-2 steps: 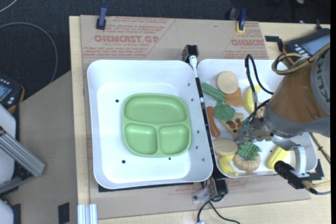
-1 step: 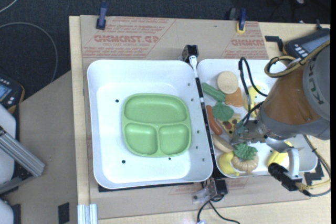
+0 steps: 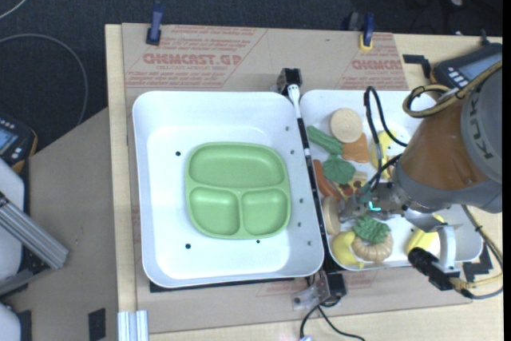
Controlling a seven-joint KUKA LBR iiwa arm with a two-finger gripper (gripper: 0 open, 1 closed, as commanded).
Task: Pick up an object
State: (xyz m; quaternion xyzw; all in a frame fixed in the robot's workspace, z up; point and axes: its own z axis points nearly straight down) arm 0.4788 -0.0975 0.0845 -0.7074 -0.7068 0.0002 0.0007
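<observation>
Reaching in from the right, our arm (image 3: 447, 156) hangs low over the right-hand bin (image 3: 319, 104), and our gripper (image 3: 361, 208) sits down among the heap of toy food near the bin's front half. We cannot tell whether it is released or clenched, since the wrist and the clutter around it hide that part, and we see nothing clearly held. Just below the gripper, touching or nearly so, lies a green leafy piece (image 3: 371, 229) resting on a tan ring-shaped piece (image 3: 374, 249), with a yellow piece (image 3: 343, 246) beside them at the bin's front edge. Just to the gripper's left lie a darker green leafy piece (image 3: 338, 170) and an orange-red stick-like piece (image 3: 326, 176). Farther back in the same bin sit a round beige disc (image 3: 346, 124), an orange block (image 3: 357, 149) under it, and a long green pod (image 3: 324, 139) beside the divider. The left-hand bin (image 3: 160, 196) carries a pale green divided tray (image 3: 237, 188), well apart from the gripper. Both bins rest side by side on the desk (image 3: 200, 56).
</observation>
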